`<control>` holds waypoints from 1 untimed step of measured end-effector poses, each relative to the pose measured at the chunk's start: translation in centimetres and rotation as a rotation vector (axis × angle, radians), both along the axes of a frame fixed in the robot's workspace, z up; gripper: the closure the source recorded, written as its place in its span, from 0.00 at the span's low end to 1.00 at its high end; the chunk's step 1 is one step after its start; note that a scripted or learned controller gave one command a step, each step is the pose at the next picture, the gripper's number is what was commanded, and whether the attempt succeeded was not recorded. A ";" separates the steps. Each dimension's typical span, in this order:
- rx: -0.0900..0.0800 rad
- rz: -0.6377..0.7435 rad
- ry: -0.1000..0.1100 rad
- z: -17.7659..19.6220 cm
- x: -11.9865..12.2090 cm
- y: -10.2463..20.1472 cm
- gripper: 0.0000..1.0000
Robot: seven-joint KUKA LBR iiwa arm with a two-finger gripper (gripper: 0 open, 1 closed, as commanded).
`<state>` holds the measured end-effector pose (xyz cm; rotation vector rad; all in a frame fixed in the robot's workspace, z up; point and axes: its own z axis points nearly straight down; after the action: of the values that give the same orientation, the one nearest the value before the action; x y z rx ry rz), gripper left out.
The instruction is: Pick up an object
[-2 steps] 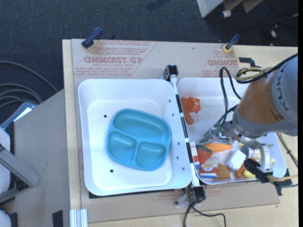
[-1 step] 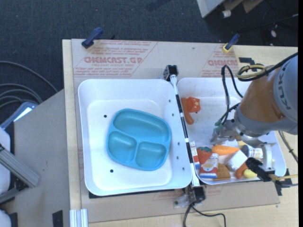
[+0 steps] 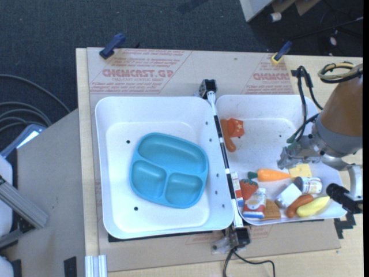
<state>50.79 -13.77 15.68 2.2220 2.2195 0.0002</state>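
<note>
I am seeing the grey arm's gripper (image 3: 290, 156) hovering low inside the right white bin (image 3: 259, 109), near its right edge; I cannot tell how it is set. Just beside it an orange plastic carrot (image 3: 273, 175) is lying, with a yellow cheese wedge (image 3: 300, 171) and yellow banana (image 3: 313, 206) crowding the near right corner. A blue divided plate (image 3: 168, 169) is sitting in the left white bin (image 3: 109, 154).

Both white bins (image 3: 109, 172) look smooth, slightly glossy plastic, as does the blue divided plate (image 3: 168, 169) at centre left; bench board (image 3: 144, 74) at top matt brown, paper-faced with red print; toy food (image 3: 277, 175) at lower right shiny plastic.
</note>
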 end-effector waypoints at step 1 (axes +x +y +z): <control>0.001 0.001 0.001 0.0 0.0 0.0 0.00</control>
<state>50.76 -13.72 15.64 2.2219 2.2211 -0.0001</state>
